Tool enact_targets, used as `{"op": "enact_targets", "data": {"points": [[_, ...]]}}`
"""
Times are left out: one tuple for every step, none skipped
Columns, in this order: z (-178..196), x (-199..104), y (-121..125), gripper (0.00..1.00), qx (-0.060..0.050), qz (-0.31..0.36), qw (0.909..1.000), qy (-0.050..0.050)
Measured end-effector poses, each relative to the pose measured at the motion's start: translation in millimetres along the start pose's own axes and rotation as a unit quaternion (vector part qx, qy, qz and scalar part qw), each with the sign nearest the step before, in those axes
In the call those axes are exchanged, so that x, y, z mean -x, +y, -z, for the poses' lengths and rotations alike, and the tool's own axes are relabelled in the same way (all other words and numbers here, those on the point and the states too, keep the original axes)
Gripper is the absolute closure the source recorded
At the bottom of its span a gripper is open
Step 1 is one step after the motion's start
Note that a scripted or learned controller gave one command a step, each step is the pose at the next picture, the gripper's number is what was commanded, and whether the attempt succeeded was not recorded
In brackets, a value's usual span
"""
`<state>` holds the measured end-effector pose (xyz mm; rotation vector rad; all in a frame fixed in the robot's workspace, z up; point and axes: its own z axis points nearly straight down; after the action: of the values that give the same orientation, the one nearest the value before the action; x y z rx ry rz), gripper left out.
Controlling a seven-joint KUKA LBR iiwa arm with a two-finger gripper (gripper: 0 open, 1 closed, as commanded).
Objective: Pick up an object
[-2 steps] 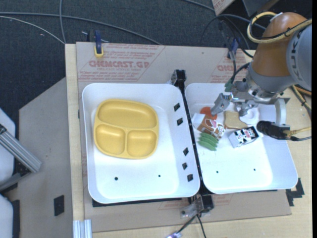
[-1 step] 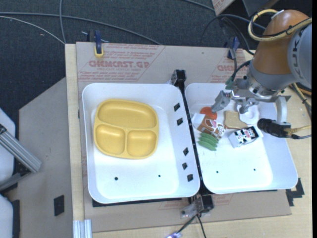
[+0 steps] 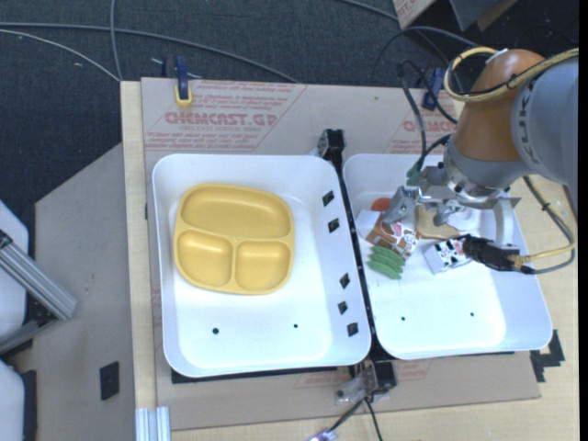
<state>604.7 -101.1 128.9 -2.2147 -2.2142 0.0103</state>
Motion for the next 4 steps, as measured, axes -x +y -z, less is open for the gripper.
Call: {"op": "enact_targets", "data": {"points": [[-18.7, 0.6, 6.6, 0.0, 0.013, 0.001, 0.9999, -0.002], [-10.2, -0.1, 8.7, 1.0, 0.014, 0.001, 0.9999, -0.001], [51.2, 0.2, 10.6, 1.0, 0.006, 0.001, 1.0, -0.001], [96.7, 0.1, 11.9, 1.0, 0.006, 0.001, 1.0, -0.001]]}}
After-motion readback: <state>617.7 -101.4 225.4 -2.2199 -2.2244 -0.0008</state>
